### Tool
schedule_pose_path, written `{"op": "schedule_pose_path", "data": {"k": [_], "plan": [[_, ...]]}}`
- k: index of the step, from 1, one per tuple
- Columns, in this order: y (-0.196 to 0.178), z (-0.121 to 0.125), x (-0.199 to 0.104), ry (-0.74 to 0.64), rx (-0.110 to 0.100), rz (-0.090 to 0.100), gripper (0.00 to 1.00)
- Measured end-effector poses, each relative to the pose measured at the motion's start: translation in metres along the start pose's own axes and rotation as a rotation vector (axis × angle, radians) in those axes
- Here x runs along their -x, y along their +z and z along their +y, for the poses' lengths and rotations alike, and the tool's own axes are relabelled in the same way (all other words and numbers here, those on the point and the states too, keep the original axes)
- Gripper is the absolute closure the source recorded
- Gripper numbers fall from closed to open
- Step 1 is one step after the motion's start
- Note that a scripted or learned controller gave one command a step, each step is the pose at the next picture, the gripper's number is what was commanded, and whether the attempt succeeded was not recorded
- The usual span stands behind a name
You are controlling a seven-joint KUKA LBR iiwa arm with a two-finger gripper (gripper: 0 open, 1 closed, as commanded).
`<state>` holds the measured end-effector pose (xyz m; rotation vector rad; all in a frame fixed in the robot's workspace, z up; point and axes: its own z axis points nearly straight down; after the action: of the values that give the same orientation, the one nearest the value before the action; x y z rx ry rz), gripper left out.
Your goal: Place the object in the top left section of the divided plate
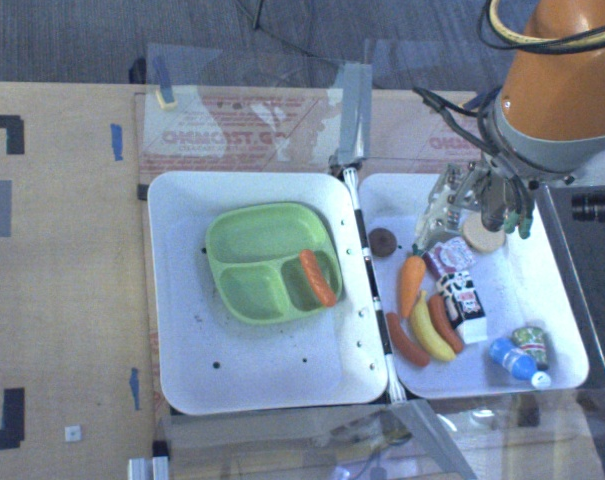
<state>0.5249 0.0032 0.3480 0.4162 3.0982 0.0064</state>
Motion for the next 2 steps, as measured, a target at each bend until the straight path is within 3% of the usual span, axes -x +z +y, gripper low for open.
{"op": "schedule_pose_path", "data": {"k": [1, 2], "plan": [[0.000, 0.000, 0.000, 0.000, 0.000, 0.000, 0.00], [0.142, -0.013, -0.045, -0.351, -0.002, 0.014, 0.00]]}}
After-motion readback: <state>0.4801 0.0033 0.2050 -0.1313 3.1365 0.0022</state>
